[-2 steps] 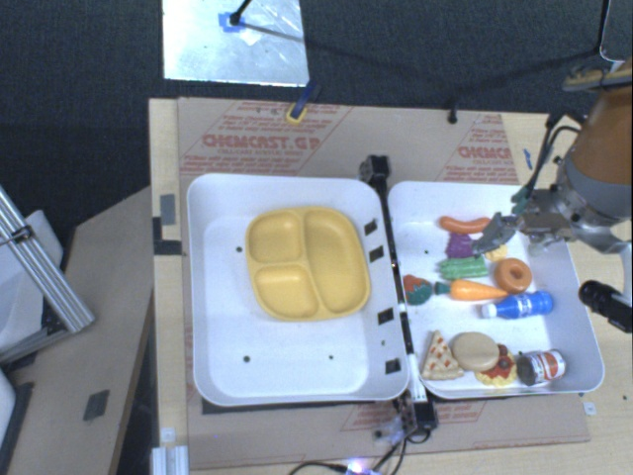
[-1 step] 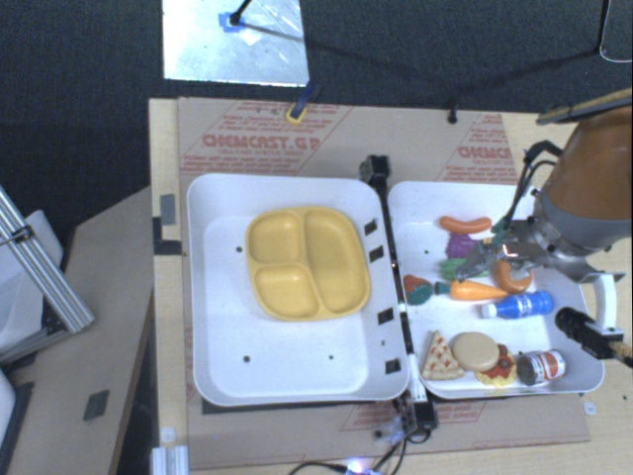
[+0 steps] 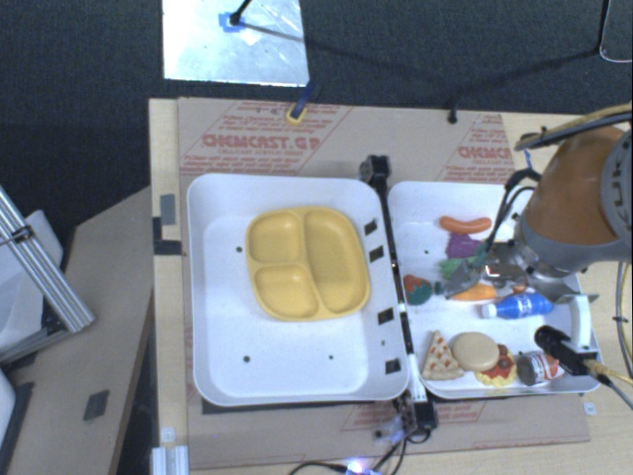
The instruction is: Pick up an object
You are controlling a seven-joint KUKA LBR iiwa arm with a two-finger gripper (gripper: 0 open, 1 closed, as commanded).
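Seemingly low in the right bin (image 3: pixel 420 206), the gripper (image 3: pixel 473 277) crowds the purple toy (image 3: pixel 459 246) and orange carrot (image 3: pixel 475 292); its grip cannot be told. Packed this tightly, it could nudge 2 toys aside and catch neither.

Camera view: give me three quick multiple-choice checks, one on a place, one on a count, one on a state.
1. Where is the yellow tray?
A. left bin
B. right bin
C. on the cardboard outside both bins

2. How many sections does the yellow tray have?
A. two
B. three
C. five

3. How does the blue bottle lie?
A. upright
B. on its side
C. on the yellow tray

Answers:
1 A: it sits in the middle of the left bin.
2 B: ridges split it into three sections.
3 B: it lies flat in the right bin, just below the hand, white cap toward the divider.
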